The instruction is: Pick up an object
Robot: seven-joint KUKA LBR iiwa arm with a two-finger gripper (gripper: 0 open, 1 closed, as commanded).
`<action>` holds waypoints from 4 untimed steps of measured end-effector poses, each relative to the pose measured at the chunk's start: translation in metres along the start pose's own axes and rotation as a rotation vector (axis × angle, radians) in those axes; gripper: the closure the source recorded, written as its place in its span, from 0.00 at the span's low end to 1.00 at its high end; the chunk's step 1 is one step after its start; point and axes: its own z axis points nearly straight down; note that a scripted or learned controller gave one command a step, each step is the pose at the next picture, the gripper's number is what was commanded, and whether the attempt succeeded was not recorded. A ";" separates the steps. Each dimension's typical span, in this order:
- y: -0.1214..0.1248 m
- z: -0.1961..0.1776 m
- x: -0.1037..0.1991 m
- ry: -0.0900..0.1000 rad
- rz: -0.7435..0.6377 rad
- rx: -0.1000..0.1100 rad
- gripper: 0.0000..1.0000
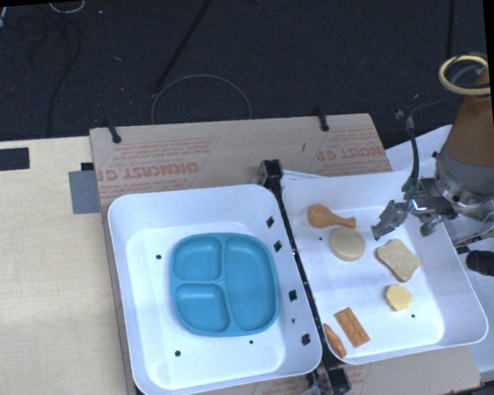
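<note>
**Gripper parked over the right bin, nothing grabbed**

The gripper point(411, 215) is seen spread open over the right bin point(467, 319), with nothing held between its fingers. Just below it a toast-like slice point(398, 259) is found, with a round beige piece point(347, 244) beside it. A blue divided plate point(223, 283) is sat in the left bin point(139, 246).

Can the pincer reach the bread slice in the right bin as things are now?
Probably yes. The pincer hovers just above the bread slice, and nothing lies between them; the round piece sits apart to its left.
</note>
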 end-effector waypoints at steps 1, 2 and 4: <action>0.000 0.043 0.005 0.000 -0.001 -0.002 0.00; -0.001 0.086 0.005 0.000 0.000 -0.001 0.00; 0.007 0.015 0.006 -0.002 -0.002 -0.011 1.00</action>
